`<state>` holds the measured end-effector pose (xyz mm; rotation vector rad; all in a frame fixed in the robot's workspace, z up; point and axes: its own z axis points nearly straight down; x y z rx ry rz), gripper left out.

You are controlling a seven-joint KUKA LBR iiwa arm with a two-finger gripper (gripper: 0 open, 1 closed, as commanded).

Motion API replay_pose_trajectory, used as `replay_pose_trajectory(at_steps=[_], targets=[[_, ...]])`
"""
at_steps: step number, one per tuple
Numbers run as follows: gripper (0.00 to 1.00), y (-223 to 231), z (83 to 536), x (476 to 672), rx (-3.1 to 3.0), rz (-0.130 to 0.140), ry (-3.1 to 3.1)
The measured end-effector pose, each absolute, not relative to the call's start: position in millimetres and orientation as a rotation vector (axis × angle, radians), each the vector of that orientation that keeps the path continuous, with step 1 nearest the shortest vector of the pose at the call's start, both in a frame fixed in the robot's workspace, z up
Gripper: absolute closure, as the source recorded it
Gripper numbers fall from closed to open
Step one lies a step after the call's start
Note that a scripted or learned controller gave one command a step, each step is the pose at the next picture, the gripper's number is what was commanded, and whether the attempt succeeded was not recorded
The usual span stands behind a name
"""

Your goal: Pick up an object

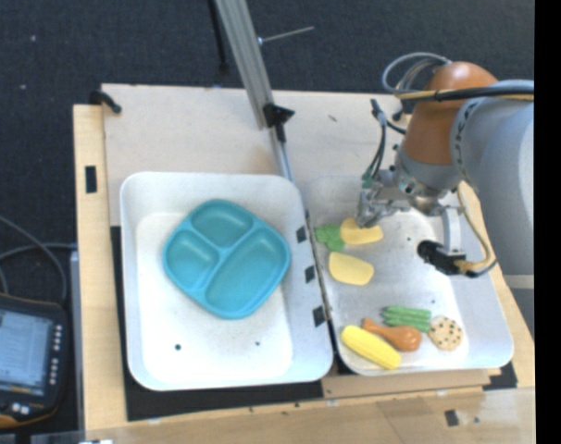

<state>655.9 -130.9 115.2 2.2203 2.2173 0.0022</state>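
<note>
Gripper [366, 213] hovers right over the yellow piece [362, 235]; jaw opening impossible to tell; the green piece [330, 237] touching it could spoil the grab.

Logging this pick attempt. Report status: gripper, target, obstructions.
Gripper low in right white bin, over pale yellow toy piece. Nothing seen gripped. Green toy piece touching it; second yellow piece close by.

Dark carpet floor [95, 26], pale wooden bench [188, 128], slanted aluminium rail [243, 44]

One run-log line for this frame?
gripper low in right bin | over yellow piece | grasp unconfirmed | blue plate in left bin
</note>
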Motion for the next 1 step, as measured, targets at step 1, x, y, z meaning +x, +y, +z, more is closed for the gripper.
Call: replay_pose_trajectory(at_steps=[1], targets=[[1.0, -131.4, 163.8, 648.9, 2.221, 0.005, 2.215]])
